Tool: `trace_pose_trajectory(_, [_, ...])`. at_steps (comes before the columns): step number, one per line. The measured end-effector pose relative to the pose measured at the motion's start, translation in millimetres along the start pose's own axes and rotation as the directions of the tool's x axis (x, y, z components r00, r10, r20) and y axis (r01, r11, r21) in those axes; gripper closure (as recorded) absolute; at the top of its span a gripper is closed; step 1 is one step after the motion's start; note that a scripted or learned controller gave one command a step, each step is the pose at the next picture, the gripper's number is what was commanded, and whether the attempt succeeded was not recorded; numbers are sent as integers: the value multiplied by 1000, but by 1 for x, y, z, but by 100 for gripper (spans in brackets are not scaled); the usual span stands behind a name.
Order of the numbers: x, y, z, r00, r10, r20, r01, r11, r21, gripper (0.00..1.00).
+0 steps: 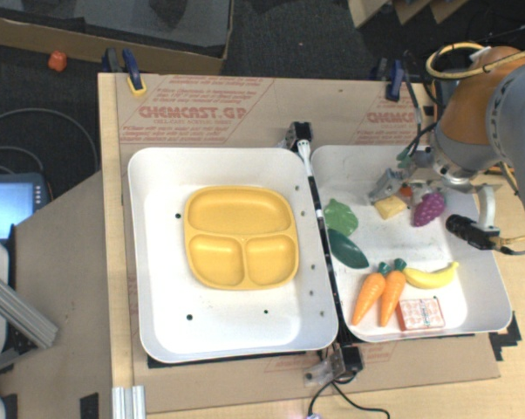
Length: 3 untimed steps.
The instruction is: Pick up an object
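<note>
My gripper (400, 184) hangs low over the back of the right bin (472, 317), coming down from the grey and orange arm at the upper right. Just below it lies a pale yellow wedge (389, 207), very close to the gripper or touching it; I cannot tell which. A small red piece (409, 191) shows right beside the gripper. A bunch of purple grapes (428, 208) rests just right of the wedge. Nothing is visibly lifted off the bin floor.
The right bin also holds a light green leaf (340, 216), a dark green leaf (347, 250), two carrots (378, 296), a banana (432, 276) and a pink box (419, 314). A yellow divided plate (242, 236) sits in the left bin (158, 312).
</note>
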<state>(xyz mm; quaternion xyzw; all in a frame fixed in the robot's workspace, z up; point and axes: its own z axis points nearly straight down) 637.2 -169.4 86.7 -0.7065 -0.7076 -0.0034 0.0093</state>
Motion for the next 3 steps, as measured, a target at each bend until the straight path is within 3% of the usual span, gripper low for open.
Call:
trace_pose_trajectory(1, [-4,-2,-9,1000,-1,18,1,1000,-8,100])
trace_pose_trajectory(2, [71,-38,3,1000,-3,17,3,1000,-8,100])
trace_pose_trajectory(3, [129,-15,-102,1000,-5,17,6,1000,-20,100])
